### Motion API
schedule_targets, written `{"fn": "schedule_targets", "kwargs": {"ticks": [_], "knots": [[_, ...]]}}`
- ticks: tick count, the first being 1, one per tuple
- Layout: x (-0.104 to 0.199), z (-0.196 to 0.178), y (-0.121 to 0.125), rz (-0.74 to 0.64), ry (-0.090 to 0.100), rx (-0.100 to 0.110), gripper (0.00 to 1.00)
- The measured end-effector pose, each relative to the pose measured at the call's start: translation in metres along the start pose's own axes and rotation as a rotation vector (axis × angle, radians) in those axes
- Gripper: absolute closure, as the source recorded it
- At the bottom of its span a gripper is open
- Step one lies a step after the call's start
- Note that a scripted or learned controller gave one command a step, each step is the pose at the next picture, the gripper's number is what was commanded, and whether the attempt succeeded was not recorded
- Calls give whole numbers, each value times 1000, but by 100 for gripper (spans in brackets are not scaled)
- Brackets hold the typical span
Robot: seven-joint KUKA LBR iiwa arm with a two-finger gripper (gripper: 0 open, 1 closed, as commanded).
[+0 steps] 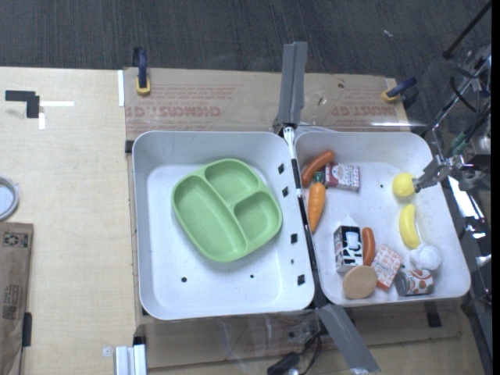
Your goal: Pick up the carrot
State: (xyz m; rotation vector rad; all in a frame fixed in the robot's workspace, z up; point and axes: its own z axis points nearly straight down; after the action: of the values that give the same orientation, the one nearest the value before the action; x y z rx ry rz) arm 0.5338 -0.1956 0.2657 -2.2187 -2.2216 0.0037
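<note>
The carrot (316,203) is orange with a small green top. It lies upright along the left wall of the right bin (453,233), just below a red-brown sausage (316,165). My gripper (429,177) reaches in at the right bin's far right edge, next to a yellow lemon (403,184). It is well to the right of the carrot, with nothing seen in its grasp.
The right bin also holds a small red carton (342,176), a banana (408,225), a milk carton (347,248), a second sausage (368,244), a round cookie (359,282), a snack packet (387,266), a white ball (426,256) and a can (414,282). A green divided plate (226,208) lies in the left bin (156,280).
</note>
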Motion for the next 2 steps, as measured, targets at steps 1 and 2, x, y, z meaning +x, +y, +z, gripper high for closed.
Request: {"fn": "schedule_targets", "kwargs": {"ticks": [1, 2], "knots": [[14, 134, -7, -367, 1, -1, 0], [67, 165, -19, -310, -6, -18, 0]]}}
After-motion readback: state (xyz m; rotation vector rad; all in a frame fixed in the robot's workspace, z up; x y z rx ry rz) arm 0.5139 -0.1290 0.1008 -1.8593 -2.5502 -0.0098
